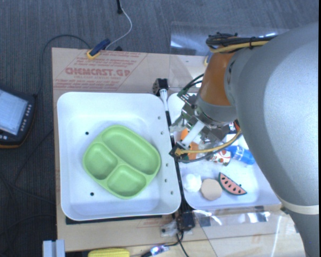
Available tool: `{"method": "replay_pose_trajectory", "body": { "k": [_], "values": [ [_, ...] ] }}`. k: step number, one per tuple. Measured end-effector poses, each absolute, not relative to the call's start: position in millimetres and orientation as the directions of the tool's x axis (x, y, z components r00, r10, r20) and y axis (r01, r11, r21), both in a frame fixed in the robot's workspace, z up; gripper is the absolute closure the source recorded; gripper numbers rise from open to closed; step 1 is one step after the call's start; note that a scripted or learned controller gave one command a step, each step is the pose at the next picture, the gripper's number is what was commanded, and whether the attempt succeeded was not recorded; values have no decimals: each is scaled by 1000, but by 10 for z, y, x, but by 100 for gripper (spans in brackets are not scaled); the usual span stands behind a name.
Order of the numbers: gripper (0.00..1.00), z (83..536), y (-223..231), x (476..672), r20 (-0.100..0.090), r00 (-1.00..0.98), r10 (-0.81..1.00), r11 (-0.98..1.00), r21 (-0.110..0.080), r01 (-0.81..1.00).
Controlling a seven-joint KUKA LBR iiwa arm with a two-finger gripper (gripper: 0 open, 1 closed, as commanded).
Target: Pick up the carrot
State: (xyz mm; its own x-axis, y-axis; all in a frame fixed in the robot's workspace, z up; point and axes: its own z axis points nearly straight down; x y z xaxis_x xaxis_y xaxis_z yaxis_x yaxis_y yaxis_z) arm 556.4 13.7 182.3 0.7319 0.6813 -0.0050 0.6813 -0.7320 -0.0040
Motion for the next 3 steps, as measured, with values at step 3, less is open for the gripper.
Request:
{"method": "replay_pose_trajectory", "body": {
  "k": [3],
  "values": [
    [0, 1827, -462, 5091, -9, 860, 510, -860, -3, 510]
  ]
}}
